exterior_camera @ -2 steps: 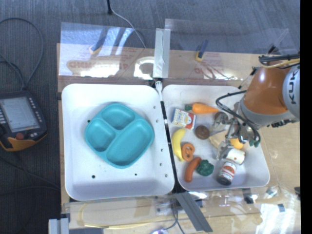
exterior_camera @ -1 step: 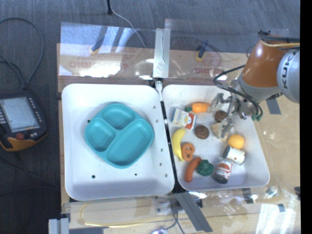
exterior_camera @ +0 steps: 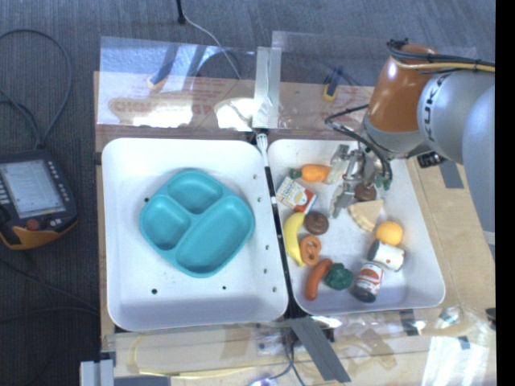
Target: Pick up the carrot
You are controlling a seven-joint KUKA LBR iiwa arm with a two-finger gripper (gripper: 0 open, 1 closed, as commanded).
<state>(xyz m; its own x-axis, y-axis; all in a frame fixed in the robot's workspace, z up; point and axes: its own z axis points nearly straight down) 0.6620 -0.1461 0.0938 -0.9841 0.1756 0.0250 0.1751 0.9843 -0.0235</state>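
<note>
The carrot, orange with a small green top at its left end, lies near the back of the right bin. My gripper hangs just to the right of the carrot, low over the bin, and looks open with nothing between its fingers. A gap separates it from the carrot. The grey arm with its orange band reaches in from the upper right.
Crowding the right bin are a small carton, banana, brown disc, cheese wedge, yellow-orange fruit, sausage, green piece and can. A teal divided plate sits in the left bin.
</note>
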